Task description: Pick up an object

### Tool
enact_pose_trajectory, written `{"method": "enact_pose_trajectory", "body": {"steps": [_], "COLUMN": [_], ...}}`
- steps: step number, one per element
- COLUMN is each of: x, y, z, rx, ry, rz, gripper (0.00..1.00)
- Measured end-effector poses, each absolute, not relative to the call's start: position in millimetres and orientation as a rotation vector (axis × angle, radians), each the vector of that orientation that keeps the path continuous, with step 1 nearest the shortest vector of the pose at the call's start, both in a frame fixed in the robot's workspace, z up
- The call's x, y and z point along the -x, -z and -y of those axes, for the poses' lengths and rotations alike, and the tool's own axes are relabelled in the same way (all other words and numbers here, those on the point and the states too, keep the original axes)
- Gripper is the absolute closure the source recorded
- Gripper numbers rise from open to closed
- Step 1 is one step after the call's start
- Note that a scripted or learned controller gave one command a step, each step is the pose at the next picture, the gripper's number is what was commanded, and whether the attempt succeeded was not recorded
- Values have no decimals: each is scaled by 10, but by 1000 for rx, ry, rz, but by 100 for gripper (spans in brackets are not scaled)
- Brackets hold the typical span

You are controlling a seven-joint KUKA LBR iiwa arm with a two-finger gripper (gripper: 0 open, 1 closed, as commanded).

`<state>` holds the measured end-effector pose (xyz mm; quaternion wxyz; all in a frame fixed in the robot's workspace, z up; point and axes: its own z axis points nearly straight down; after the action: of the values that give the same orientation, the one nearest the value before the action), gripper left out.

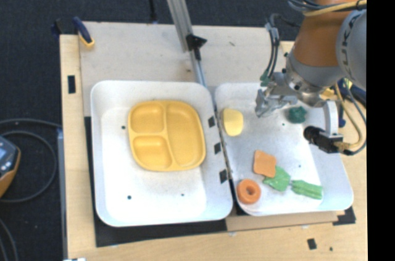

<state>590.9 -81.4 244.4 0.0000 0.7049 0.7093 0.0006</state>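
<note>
Gripper poised over right bin, target not yet taken

Gripper (266, 104) hangs at about twelve o'clock in the right bin (336, 192), its metal fingers pointing down over bare white floor; whether they are parted or closed I cannot tell, and nothing is seen between them. The nearest candidate looks to be the yellow piece (232, 121), at about nine o'clock from the gripper and close beside it, lying against the bin's left wall. To take it well, the arm should shift toward nine o'clock, centre over the piece, and come down clear of the wall so one finger does not catch the rim.

The yellow piece is smooth, rounded and pale, probably a toy food. A small dark green lump (297, 113) lies at three o'clock from the gripper, partly under the wrist. Toward six o'clock sit a flat orange slab (264, 163), a knobbly green piece (279, 179), a long green one (307, 189) and an orange ring (249, 191) with a hole. The left bin (111, 204) holds a glossy yellow tray (166, 134) with three compartments
</note>
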Motion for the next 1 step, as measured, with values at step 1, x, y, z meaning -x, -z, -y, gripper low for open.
{"method": "enact_pose_trajectory", "body": {"steps": [1], "x": [-5865], "y": [-2501], "z": [321], "rx": [-2214], "ry": [-3], "rz": [-2231], "gripper": [100]}}
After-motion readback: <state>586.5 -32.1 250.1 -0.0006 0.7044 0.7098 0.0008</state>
